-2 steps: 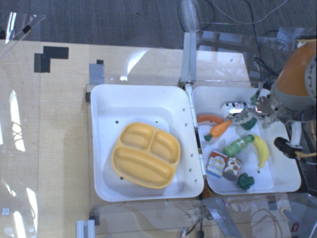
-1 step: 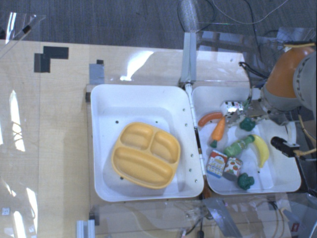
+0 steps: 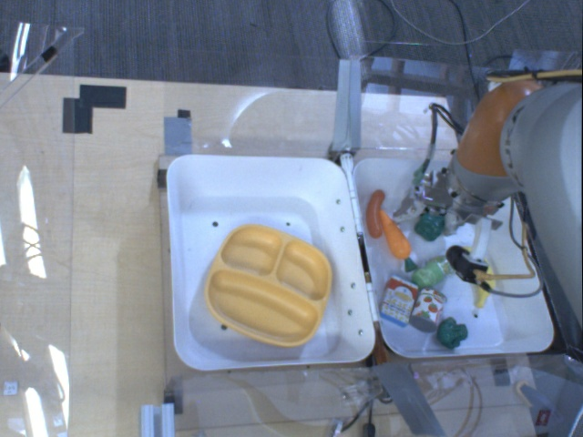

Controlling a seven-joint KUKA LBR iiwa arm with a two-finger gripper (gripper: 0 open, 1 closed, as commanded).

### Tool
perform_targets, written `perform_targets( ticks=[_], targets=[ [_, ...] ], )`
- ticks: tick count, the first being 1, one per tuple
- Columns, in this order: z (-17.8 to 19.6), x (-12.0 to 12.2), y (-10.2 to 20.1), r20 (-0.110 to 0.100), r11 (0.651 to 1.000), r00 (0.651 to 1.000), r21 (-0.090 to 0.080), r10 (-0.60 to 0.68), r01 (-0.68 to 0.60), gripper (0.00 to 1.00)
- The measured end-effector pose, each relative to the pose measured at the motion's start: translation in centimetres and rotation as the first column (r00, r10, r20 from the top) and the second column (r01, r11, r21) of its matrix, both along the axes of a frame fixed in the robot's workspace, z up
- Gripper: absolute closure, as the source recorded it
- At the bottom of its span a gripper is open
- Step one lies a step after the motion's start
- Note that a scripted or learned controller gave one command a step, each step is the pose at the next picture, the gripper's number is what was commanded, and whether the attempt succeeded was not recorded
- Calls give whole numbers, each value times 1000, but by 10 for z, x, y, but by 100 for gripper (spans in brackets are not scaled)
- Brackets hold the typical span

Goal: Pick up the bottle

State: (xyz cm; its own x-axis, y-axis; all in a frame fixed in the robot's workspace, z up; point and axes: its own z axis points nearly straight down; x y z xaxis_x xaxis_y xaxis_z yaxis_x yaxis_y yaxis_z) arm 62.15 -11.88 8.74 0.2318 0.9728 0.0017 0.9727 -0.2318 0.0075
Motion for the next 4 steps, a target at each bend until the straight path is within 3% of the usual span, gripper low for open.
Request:
perform_targets(
  ticks=[1, 2, 3, 4],
  targets=[
    [13, 2, 1, 7, 1000, 1000, -2, 7, -7, 100],
    [4, -21, -25, 7, 999, 999, -4, 49, -49, 100],
    [163, -35, 3, -1, 993, 993, -1, -119, 119, 100],
    [173, -34, 4, 2, 994, 994, -2, -111, 111, 100]
  ],
)
